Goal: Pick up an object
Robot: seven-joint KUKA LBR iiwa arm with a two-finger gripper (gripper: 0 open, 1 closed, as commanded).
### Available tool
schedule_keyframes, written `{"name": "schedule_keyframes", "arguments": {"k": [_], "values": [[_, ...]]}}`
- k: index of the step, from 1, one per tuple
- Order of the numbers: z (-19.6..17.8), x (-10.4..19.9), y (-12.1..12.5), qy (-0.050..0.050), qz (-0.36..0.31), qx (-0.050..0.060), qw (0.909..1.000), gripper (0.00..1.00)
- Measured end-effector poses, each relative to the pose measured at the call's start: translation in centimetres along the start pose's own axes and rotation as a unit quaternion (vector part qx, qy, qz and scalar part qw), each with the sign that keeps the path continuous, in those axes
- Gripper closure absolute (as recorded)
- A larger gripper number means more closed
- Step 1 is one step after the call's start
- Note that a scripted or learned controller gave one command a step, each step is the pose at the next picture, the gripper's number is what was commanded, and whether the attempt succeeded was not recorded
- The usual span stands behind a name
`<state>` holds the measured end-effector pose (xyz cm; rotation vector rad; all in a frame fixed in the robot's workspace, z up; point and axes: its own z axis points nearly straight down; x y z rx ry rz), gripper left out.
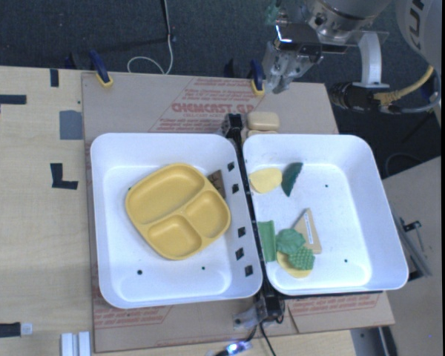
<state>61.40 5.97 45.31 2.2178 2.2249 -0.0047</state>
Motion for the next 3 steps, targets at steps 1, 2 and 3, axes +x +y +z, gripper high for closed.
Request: {"name": "schedule_keyframes", "arguments": {"k": [1, 2, 3], "values": [[-1.0, 0.0, 0.0, 0.0, 0.0, 0.0, 1.0, 1.0], [-2.0, 0.1, 0.0, -0.001, -0.001, 0.001, 1.0, 1.0], [-2.9, 0.1, 0.1, -0.001, -0.001, 0.001, 1.0, 1.0]]}}
